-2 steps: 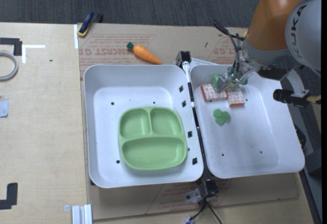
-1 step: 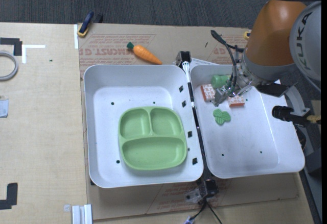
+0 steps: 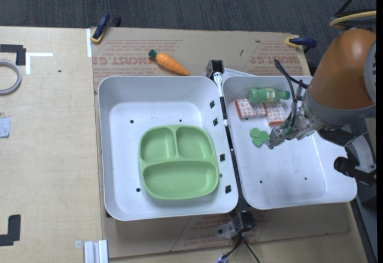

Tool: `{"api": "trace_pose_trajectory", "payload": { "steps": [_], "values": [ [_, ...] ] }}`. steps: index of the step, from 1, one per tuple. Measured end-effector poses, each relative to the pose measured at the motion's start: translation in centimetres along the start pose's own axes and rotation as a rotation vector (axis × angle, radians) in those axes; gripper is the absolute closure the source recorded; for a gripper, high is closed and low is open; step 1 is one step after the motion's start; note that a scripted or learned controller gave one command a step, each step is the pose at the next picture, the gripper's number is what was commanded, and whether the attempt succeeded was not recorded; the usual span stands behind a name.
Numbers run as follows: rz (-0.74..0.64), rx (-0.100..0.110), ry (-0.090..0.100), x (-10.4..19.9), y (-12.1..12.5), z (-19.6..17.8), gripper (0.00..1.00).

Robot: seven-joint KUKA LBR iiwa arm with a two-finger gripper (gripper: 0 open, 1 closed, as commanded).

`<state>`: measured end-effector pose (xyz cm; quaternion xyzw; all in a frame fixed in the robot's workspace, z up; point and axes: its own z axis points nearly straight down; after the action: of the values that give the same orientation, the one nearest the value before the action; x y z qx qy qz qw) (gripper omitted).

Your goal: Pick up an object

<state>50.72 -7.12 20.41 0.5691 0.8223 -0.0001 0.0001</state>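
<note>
In the right bin lie a green bottle, two red-and-white packets and a small green leafy toy. My gripper reaches in from the right and hangs low over the bin floor, just right of the green toy and below the packets. Its fingertips are small and dark against the arm, and nothing shows between them. The orange band of the arm covers the bin's right rear corner.
The left bin holds a green divided plate. A toy carrot lies on the cardboard behind the bins. Clamps sit at the cardboard's back corners. Black clips join the bins along their shared wall.
</note>
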Motion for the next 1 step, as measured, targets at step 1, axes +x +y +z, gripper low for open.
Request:
{"api": "trace_pose_trajectory", "payload": {
  "steps": [1],
  "values": [
    [0.000,0.000,0.000,0.00,0.00,0.00,0.00]
  ]
}}
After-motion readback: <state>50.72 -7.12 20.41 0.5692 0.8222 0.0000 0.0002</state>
